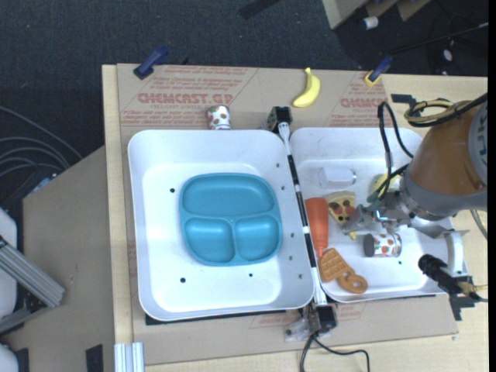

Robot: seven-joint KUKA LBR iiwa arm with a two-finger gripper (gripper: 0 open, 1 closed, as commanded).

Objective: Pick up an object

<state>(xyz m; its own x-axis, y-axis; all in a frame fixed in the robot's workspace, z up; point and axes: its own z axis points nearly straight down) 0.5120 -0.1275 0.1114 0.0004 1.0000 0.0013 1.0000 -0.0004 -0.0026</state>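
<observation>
Item: my gripper (370,222), low over the middle of the right bin (403,147), carried on my grey arm (449,173) with its orange band, entering from the right. I cannot tell how it stands, nor whether it has hold of anything; the view shows nothing lifted clear of the bin floor.

Item: small can (385,246), white with red markings, lying on its side on the right bin's floor, just near of my gripper and close to touching it.

Item: pizza slice (340,208), toy, yellow with red spots, flat on the floor just left of my gripper.

Item: carrot (317,220), orange, long, lying along the right bin's left wall, pointing near to far.

Item: pretzel (342,270), tan-brown, knotted, in the near left corner of the right bin, beside the near end of the carrot.

Item: pale clear piece (337,177), hard to make out, on the floor toward the far side of the right bin.

Item: blue divided plate (230,217), three compartments, in the middle of the left bin (155,208).

Item: banana (307,91), yellow, on the brown board (186,95) beyond the bins.

Item: small cup (219,116), white with red spots, on the board just beyond the left bin's far rim.
</observation>
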